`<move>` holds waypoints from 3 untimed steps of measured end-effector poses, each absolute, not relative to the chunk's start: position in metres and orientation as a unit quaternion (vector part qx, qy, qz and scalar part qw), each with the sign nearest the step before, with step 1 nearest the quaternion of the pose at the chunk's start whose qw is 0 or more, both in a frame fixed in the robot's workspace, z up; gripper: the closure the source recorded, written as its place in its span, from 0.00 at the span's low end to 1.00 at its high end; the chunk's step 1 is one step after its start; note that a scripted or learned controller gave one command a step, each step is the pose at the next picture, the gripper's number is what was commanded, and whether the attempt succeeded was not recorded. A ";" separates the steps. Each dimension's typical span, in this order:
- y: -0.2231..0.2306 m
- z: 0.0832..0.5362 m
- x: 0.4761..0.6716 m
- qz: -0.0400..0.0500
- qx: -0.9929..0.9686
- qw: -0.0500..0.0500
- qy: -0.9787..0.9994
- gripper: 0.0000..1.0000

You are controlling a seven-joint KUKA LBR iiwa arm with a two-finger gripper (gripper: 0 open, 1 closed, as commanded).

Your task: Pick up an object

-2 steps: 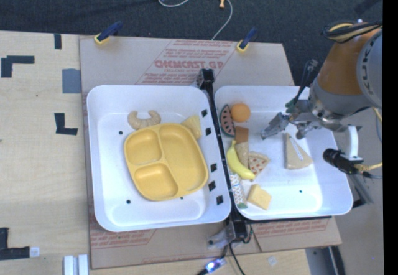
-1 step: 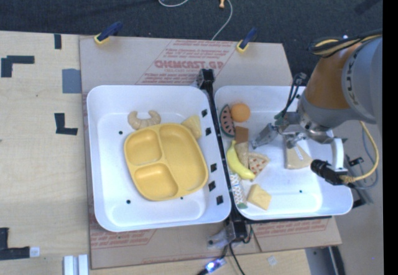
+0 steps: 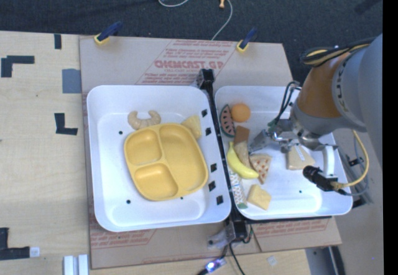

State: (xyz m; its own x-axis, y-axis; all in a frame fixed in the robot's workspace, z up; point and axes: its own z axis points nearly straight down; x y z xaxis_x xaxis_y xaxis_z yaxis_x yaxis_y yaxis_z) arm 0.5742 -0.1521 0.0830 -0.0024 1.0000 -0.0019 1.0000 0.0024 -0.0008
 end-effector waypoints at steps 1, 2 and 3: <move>-0.152 0.095 0.575 0.000 0.706 0.001 0.708 1.00; -0.151 0.158 0.576 0.001 0.707 0.002 0.708 1.00; -0.152 0.217 0.586 0.001 0.706 0.002 0.708 1.00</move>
